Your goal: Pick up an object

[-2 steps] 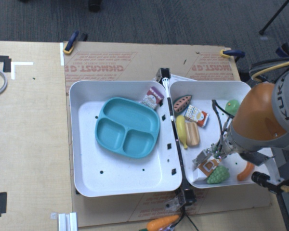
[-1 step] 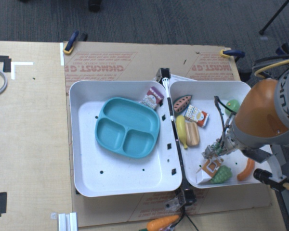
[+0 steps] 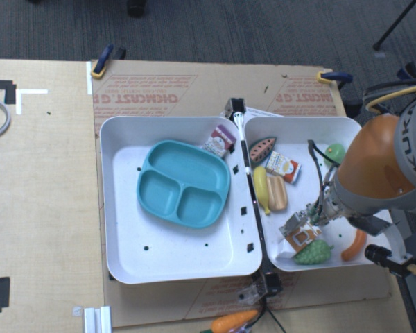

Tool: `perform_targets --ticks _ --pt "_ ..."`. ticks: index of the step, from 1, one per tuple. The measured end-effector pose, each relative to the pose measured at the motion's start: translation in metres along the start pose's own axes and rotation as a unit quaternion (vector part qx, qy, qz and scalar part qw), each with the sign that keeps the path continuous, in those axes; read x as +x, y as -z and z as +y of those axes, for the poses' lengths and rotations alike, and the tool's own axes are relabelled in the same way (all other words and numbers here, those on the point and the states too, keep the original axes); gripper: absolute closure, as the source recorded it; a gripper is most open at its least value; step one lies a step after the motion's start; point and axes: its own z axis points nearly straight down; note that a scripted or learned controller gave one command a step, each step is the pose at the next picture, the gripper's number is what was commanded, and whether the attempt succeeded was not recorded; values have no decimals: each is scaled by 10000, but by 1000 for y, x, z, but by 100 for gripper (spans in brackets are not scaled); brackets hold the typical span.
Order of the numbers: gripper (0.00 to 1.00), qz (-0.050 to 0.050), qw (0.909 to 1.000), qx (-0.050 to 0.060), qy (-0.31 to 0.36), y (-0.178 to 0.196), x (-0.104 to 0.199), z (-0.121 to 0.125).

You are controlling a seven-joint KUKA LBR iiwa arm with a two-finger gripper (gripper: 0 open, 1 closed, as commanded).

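- To your left, the left bin holds a divided tray, with a small packet at its far right corner.
- In the right bin, a banana lies beside a hot dog.
- Nearer you, the gripper sits just behind a broccoli.
- A carrot lies right of that.

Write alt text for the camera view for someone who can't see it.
A grey and orange robot arm reaches from the right into the right white bin, its gripper low over toy food beside a green broccoli-like piece. The bin also holds a banana and hot dog; the left bin holds a teal divided plate.
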Motion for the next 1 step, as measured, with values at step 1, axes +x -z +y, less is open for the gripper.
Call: perform_targets --ticks 1 --pt "100 -4 10000 -7 -17 10 -1 1"
